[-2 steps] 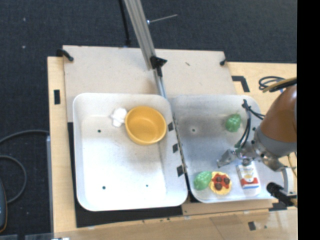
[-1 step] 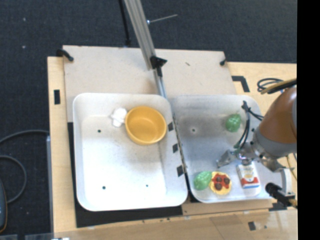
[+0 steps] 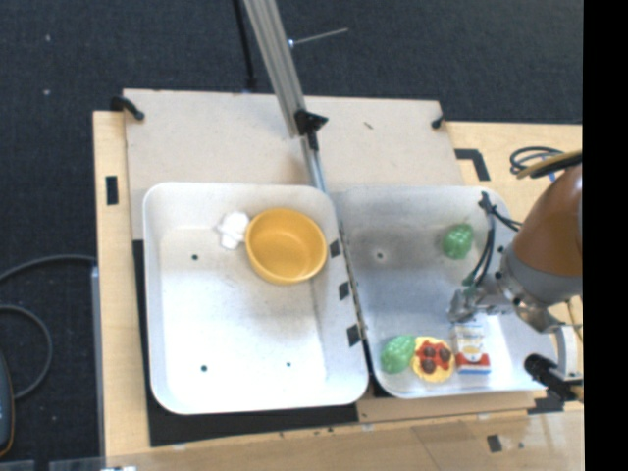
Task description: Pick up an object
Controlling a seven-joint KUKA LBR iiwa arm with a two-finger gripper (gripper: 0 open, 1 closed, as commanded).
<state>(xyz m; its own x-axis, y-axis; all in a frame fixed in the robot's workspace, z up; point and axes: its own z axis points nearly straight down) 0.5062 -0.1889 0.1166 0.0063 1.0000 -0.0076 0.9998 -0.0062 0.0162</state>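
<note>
We are seeing the gripper hovering over a small red-and-white carton in the right bin; a tan counter is carrying 2 bins.

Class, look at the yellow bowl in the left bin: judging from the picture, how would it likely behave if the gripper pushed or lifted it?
The yellow bowl looks rigid and thin-walled, so probably light. Standing upright on a flat base, it would likely slide rather than roll. Its smooth, rounded rim may slip from two fingers.

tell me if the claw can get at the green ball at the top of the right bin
Probably yes. The green ball lies alone on bare bin floor, nothing over or beside it, and the claw is in the same bin, just below it in view.
</note>
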